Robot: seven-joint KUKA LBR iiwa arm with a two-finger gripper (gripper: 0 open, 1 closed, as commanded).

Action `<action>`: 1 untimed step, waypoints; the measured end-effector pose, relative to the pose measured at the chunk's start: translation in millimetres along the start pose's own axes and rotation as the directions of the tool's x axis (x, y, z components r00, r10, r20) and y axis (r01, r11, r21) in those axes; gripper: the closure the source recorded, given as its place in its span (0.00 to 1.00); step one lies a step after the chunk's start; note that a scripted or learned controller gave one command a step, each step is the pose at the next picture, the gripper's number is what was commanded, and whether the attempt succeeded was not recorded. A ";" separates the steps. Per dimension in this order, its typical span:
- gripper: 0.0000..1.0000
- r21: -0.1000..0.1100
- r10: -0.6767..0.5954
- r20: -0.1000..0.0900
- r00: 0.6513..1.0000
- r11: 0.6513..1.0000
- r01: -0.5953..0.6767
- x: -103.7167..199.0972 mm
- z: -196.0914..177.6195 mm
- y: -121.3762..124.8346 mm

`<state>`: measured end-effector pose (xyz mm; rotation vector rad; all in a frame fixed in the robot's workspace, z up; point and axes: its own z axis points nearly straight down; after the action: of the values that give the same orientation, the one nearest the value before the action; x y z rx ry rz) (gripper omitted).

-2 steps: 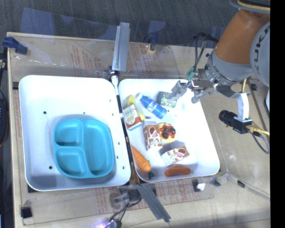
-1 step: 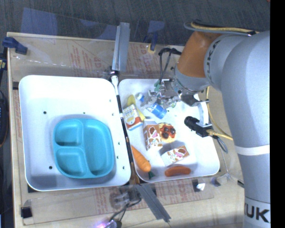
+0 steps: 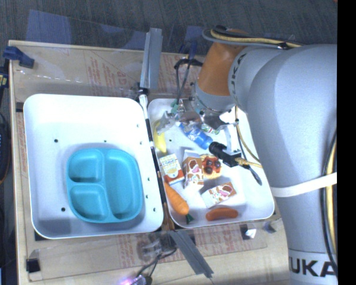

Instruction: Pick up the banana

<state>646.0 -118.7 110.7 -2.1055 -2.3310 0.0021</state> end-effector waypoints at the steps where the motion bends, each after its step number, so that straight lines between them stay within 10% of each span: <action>1: 0.00 -0.021 0.001 0.019 1.000 1.000 -0.001 16.2 10.6 -28.9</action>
<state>615.6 -105.6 100.1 -2.1255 -2.3509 -0.0029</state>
